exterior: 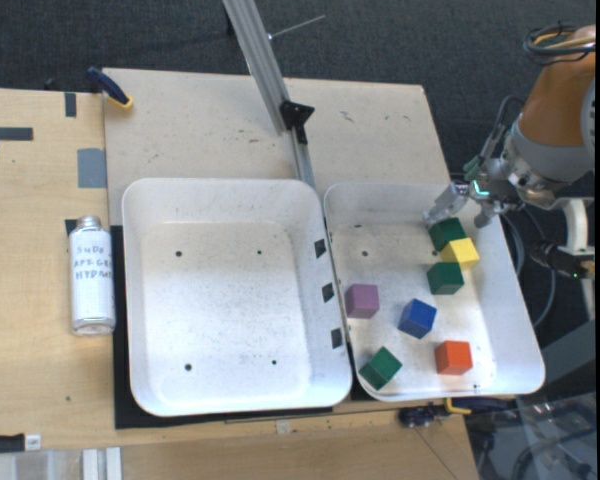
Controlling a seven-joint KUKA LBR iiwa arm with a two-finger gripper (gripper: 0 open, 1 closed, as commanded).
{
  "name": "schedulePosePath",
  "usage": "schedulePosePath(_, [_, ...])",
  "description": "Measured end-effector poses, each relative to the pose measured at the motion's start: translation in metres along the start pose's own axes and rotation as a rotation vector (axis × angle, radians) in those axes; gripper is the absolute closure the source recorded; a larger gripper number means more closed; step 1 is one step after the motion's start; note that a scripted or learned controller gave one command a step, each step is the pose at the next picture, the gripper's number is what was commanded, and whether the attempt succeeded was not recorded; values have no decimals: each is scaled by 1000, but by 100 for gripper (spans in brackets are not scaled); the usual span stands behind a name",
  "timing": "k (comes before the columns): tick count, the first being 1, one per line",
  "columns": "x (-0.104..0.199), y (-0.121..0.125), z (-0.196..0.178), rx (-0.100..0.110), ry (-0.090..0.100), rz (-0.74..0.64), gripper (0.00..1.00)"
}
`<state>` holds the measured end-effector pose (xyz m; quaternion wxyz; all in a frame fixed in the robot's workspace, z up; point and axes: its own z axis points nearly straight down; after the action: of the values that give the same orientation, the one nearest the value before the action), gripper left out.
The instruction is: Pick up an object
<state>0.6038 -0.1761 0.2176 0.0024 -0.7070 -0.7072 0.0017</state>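
The table (210,128) stretches away to the left of the end effector (463,200), carrying two shallow white bins side by side. The left bin (140,268) lies well apart from the end effector, across the divide. The right bin (515,318) sits directly below and beside it, and the arm (555,118), grey with an orange band, reaches in over that bin's upper right rim.

The end effector hangs low over the bin's upper right corner. Its fingers are too small and blurred to read, so I cannot tell how far open they are, and nothing shows between them.

The blocks all lie in the right bin. Closest, just below the end effector and possibly touching it, is a dark green block (446,234), with a yellow block (461,252) against its lower right side and a second green block (445,277) just beyond that. Further down and left are a blue block (417,317) and a purple block (362,300); furthest off, near the bin's front edge, sit an orange block (454,356) and a third green block (381,366).

The step in hand looks like the approach to a grasp, with the dark green block the likely target. The next move probably calls for settling squarely over that block and closing on it without nudging the yellow neighbour, then lifting straight up.
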Motion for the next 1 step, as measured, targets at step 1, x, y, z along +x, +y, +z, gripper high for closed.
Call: schedulePosePath(1, [0, 1, -3, -5, -2, -2, 0])
